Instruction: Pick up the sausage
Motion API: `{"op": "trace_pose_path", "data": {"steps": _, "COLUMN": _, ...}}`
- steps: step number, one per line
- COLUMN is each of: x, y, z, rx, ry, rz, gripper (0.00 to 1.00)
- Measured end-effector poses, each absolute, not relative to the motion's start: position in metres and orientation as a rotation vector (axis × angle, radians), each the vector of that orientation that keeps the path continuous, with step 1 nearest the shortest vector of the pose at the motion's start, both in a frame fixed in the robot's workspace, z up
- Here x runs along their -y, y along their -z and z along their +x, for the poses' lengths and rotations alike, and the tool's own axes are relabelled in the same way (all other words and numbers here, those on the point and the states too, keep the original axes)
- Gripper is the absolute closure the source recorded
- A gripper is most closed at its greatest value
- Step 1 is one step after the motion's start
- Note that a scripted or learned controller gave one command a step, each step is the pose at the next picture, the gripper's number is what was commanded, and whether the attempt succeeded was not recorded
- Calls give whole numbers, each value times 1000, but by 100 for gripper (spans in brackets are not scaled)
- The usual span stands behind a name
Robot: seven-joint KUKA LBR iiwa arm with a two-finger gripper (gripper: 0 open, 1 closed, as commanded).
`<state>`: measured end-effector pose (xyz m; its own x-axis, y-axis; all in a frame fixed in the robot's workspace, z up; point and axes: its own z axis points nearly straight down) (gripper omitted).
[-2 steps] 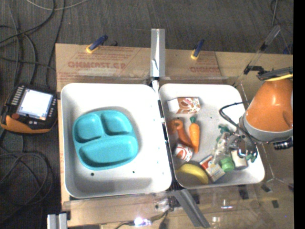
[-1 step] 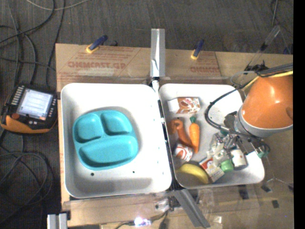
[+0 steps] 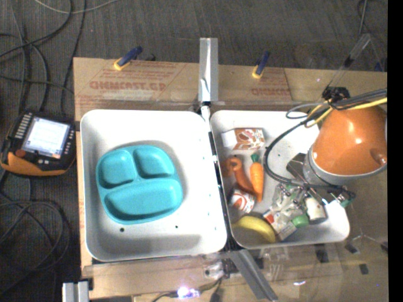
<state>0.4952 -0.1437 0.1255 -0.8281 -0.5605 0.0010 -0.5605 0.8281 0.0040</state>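
Fingers (image 3: 296,207) sit low in the right bin (image 3: 340,231), amid clutter by a crumpled packet (image 3: 280,218); whether spread or clenched, cannot tell. Sausage (image 3: 239,172): smooth, orange-brown, curved, lying left of the carrot (image 3: 257,176), touching it. Yellow banana (image 3: 255,228) near the front wall. Small carton (image 3: 249,137) at the back. Left bin (image 3: 94,231) carries a turquoise compartment tray (image 3: 141,184).

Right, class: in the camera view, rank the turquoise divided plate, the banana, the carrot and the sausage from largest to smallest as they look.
1. Turquoise divided plate, by far the largest.
2. Banana.
3. Carrot and sausage: they look alike in size, so no ranking.
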Motion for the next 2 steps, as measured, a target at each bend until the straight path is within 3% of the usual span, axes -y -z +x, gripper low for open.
{"op": "trace_pose_path", "data": {"steps": 1, "x": 164, "y": -110, "z": 532, "rx": 3048, "ry": 9, "rz": 782, "gripper": 100}}
{"op": "trace_pose_path", "data": {"steps": 2, "x": 124, "y": -111, "z": 503, "rx": 2990, "ry": -3, "rz": 1013, "gripper": 100}}
